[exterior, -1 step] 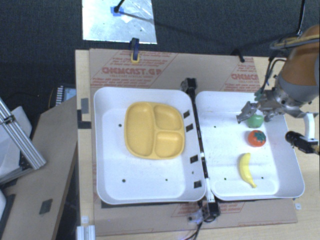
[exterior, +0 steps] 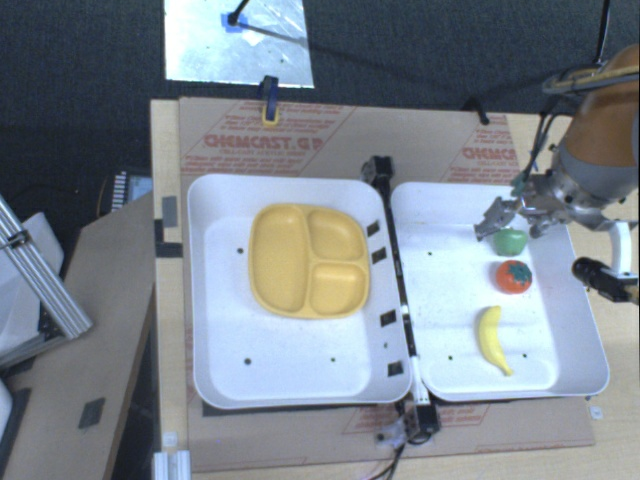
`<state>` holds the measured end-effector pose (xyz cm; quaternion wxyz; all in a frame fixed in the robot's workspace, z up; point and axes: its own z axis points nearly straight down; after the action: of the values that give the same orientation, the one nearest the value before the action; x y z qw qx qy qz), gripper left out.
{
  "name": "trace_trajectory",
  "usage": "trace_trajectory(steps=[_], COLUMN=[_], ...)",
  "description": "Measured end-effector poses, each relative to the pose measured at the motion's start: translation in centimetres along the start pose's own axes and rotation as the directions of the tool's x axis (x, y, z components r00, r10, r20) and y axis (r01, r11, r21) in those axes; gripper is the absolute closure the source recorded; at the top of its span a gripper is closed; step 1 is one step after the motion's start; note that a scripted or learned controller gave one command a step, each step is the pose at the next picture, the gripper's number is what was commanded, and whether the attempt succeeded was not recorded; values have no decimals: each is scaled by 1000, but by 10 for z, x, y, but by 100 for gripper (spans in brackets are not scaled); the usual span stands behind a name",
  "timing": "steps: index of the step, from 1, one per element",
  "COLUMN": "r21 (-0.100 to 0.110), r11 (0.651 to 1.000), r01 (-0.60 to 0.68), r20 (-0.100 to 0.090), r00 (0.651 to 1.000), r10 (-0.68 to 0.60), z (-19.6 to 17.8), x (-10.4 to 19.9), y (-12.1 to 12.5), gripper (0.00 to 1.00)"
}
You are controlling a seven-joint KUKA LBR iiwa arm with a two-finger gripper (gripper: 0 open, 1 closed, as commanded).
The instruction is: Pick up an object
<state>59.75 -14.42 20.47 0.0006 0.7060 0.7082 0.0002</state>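
Note:
In the right bin [exterior: 440, 368] lie three toy foods. A small green fruit [exterior: 511, 241] sits near the far right. Just in front of it is a red-orange tomato [exterior: 514, 277], and a yellow banana [exterior: 491, 340] lies nearer the front. My gripper [exterior: 514, 226] hangs directly over the green fruit, open, with one grey finger [exterior: 489, 221] to the fruit's left and the other to its right. Nothing is gripped between them. The grey and orange arm comes in from the right edge.
The left bin [exterior: 215, 368] holds a yellow divided plate [exterior: 306, 259]. A black clip ridge [exterior: 392, 268] separates the two bins. Cardboard lies under both bins, and a shiny metal sheet [exterior: 238, 28] sits at the back.

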Motion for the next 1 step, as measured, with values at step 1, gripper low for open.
trace_trajectory(steps=[1], r21=[1], r11=[1000], r01=[4], r20=[0], r00=[1000], r10=[-4], z=[49], x=[3], y=[10], gripper=[0])
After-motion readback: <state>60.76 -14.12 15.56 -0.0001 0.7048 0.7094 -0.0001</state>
